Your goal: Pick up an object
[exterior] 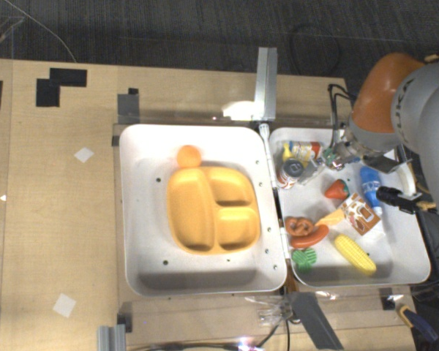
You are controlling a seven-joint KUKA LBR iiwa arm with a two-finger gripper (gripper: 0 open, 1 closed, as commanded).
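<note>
So far I count nothing picked: left of the can [293,170] the yellow tray [208,210] sits untouched, the toys lie below it in the right bin [417,269], and my gripper [335,156] hangs just right of it, grip unreadable.

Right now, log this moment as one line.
arm: over right bin | pincer: low at back, near can | yellow tray: left bin

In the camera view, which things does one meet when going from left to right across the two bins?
Yellow divided tray → small can → toy pretzel → toy strawberry → toy corn cob → blue bottle.
</note>
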